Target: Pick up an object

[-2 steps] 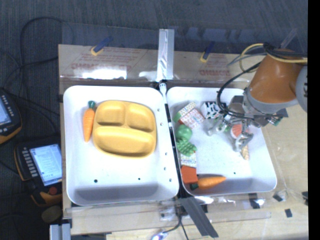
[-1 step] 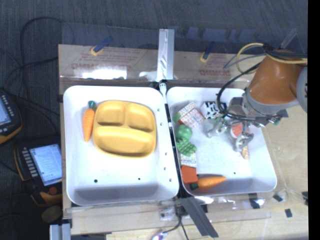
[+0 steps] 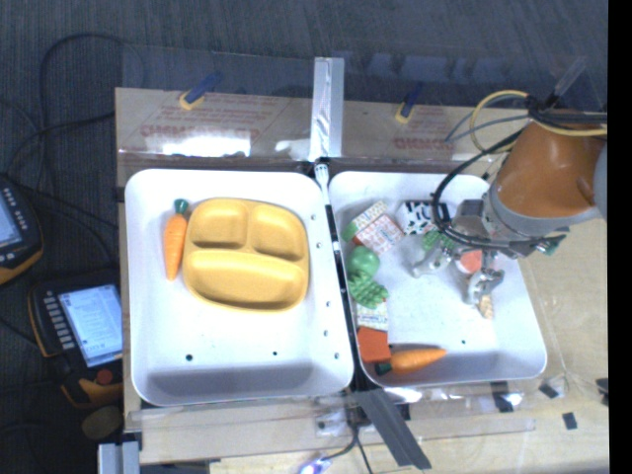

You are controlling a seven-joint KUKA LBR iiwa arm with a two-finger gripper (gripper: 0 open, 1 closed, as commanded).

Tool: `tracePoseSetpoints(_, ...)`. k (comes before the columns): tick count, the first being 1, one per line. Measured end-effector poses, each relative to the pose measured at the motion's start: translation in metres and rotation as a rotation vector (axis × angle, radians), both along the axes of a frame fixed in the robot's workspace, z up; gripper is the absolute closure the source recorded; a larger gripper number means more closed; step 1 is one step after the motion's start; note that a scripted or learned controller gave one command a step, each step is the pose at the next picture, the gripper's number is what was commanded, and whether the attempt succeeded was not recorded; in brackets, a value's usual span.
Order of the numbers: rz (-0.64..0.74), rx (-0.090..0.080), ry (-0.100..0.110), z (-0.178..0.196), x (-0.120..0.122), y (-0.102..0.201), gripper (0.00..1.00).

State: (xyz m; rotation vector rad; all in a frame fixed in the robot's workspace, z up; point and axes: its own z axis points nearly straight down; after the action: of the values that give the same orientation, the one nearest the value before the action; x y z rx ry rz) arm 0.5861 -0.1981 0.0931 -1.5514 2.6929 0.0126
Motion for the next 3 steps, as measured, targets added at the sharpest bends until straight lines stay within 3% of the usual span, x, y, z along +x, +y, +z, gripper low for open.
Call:
tracePoseSetpoints(1, 0.033, -0.021, 0.012, -0.004, 0.048, 0.029, 0.00)
tracePoseSetpoints(2, 0.031, -0.018, 0.007, 0.008, 0.049, 0.030, 1.00)
tracePoseSetpoints(3, 0.264, -0.015, 0.003, 0.000, 0.010, -0.012, 1.00)
